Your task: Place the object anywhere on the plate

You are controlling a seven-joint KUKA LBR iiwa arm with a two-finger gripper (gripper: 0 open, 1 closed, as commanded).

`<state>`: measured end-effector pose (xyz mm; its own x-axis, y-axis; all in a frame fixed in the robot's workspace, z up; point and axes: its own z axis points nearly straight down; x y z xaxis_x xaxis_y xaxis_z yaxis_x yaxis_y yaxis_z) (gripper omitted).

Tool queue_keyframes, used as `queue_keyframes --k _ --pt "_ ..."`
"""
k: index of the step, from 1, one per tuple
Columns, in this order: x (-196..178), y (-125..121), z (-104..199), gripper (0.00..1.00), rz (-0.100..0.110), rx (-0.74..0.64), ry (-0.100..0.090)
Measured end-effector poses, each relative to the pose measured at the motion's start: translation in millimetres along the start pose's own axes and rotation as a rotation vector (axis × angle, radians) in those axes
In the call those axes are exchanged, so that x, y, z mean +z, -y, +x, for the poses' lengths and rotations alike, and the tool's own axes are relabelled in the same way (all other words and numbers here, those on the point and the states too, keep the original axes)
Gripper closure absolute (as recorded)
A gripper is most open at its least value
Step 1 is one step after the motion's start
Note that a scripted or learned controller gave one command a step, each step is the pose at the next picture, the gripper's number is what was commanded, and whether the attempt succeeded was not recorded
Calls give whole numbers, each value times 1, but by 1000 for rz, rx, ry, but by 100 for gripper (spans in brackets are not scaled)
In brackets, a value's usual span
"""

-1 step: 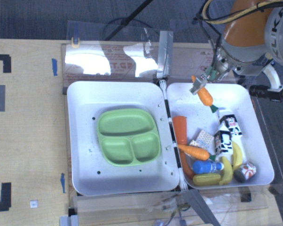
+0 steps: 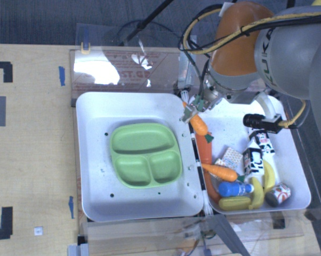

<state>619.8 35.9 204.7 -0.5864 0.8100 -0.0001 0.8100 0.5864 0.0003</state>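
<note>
Above the bins' shared rim, tool (image 2: 194,110) at carrot (image 2: 199,124) top, finger state unclear, fingertips blurred.

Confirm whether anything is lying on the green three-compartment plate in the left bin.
No, the green three-compartment plate has all of its compartments bare, and the toy orange carrot sits up at the divider between the bins.

Partial lettering "KU" is legible on the grey arm housing (image 2: 288,52) at the upper right; faint red print on the clear sheet (image 2: 123,68) behind the bins is unreadable.
</note>
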Motion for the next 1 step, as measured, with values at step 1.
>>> queue_keyframes --k 1 --pt "0 0 0 0 0 0 0"
